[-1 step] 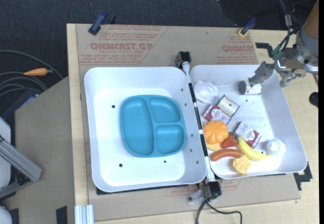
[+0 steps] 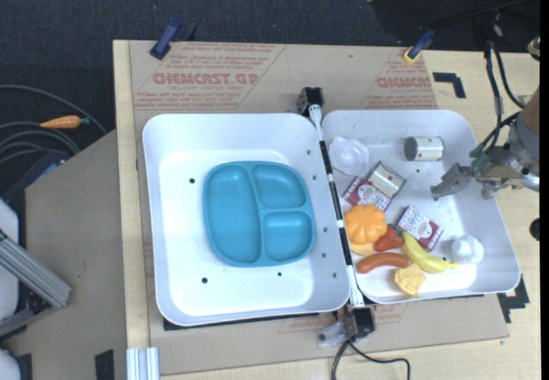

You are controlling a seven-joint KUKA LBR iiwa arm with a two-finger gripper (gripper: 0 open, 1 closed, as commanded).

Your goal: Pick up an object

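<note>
Gripper [image 2: 459, 177], grey metal, fingers spread wide and holding nothing, over right bin [image 2: 489, 224]'s smooth white plastic, with short metal cylinder [image 2: 424, 147] just up-left of it, curved yellow banana [image 2: 426, 253] below-left, ribbed orange pumpkin [image 2: 364, 226] further left, glossy blue divided plate [image 2: 257, 212] far left.

The grey robot arm [image 2: 525, 147] was cut off by the right edge, so only its wrist end showed. Its two-finger gripper [image 2: 449, 183] was too small and dark to read clearly. The red sausage-shaped toy [image 2: 383, 262] lay partly under the yellow banana toy [image 2: 426, 256], and a small red piece [image 2: 388, 240] between the orange pumpkin-shaped toy [image 2: 364, 226] and the banana was mostly hidden, too little showing to name it. Print on the two small red-and-white packets [image 2: 371, 190] was illegible. A translucent, rounded plastic object [image 2: 349, 153] was too faint to identify.
</note>
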